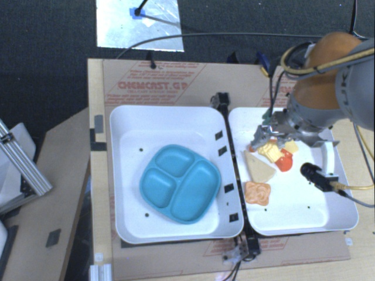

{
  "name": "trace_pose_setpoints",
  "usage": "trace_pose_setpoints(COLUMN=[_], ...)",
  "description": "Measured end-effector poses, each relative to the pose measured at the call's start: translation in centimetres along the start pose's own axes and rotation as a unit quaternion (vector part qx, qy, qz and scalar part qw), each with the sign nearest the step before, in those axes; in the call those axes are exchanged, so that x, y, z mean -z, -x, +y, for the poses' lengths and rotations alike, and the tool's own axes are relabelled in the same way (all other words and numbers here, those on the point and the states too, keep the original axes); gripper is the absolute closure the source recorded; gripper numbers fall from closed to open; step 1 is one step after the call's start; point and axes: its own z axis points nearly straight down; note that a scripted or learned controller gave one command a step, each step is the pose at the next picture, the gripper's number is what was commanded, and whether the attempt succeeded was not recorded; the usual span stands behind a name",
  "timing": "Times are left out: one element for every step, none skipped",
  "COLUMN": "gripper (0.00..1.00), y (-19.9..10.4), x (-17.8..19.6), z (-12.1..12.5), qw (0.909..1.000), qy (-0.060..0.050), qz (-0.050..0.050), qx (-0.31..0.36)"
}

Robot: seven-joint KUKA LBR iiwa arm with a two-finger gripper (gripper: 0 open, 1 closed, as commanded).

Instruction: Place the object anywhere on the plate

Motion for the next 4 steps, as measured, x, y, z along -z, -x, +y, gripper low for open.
trace_pose_setpoints(gripper=[1.0,1.0,1.0,0.0], y=[-5.1,-9.4,-15.1,-14.7], x=[1.1,1.0,0.0,0.0], z=[1.4,2.5,4.5,4.4], qw=[1.0,1.0,1.0,1.0], qy=[0.0,0.0,0.0,-0.001], qz=[0.0,0.0,0.0,-0.001], qx=[0.0,0.0,0.0,-0.002])
